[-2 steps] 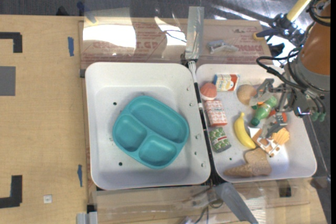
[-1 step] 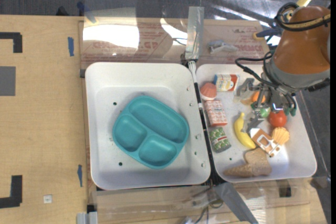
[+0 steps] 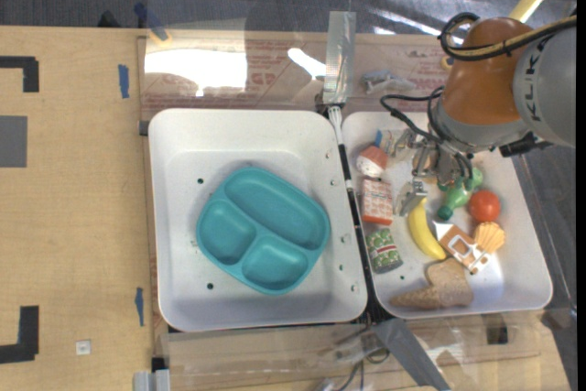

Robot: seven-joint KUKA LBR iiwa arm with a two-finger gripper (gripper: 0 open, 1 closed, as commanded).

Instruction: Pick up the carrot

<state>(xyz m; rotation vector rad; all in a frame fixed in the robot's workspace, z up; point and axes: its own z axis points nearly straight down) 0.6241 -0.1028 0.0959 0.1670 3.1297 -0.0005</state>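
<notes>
The metal gripper [image 3: 419,190] is hanging just above the curved yellow banana [image 3: 423,232], and whether it is open or closed cannot be told. The ridged orange carrot [image 3: 491,238] is lying right of the banana, below a round tomato [image 3: 485,205], in the right bin [image 3: 531,279].

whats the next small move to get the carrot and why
Probably a short shift toward the bin's right side. The gripper hovers above the banana, while what looks like the carrot with green top lies just beyond, right of it.
</notes>
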